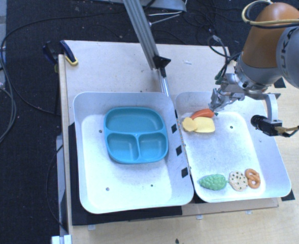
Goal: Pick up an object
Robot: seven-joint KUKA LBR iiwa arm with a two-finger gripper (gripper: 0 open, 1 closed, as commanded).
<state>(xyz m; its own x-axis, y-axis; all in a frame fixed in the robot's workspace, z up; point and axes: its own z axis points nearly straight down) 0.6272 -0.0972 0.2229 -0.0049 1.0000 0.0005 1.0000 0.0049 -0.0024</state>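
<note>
Hovering my gripper (216,107) at the small orange-red carrot-like piece (202,114); finger state unreadable. Best to centre over it before closing.

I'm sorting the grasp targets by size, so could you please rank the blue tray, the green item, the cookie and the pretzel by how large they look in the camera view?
1. Blue tray, by far the largest.
2. Green item.
3. Cookie and pretzel: they look about alike, so I won't rank them.

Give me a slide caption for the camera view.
KUKA arm's end effector poised over orange and yellow food pieces in the right bin; blue divided tray sits left.
</note>
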